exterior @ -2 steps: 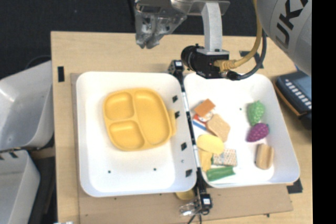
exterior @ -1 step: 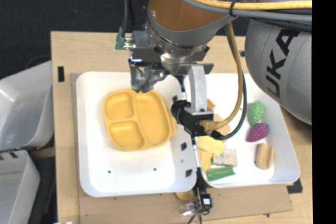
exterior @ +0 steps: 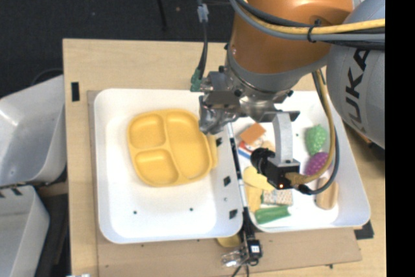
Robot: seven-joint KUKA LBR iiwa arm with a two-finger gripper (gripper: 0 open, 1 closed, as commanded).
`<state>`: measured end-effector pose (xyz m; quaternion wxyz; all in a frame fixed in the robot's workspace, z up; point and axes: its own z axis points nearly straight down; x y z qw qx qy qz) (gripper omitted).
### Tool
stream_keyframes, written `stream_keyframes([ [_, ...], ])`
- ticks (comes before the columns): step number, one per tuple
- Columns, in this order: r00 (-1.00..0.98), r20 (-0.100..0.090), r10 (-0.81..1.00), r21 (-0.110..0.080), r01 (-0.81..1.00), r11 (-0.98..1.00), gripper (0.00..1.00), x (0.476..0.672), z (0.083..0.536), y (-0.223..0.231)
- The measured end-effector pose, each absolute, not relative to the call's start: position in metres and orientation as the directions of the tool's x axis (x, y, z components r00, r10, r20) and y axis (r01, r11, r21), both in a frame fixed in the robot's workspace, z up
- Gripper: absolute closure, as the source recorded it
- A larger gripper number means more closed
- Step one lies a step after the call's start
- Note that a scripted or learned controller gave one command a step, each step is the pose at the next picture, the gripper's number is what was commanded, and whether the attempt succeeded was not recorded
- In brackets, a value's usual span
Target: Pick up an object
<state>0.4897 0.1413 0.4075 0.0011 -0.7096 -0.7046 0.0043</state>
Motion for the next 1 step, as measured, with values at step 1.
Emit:
stream_keyframes([
  [1, 0.007, -0.004, 1.000, -0.007, 1.000, -0.007, 1.00, 0.4896, 0.3266, 0.0760],
])
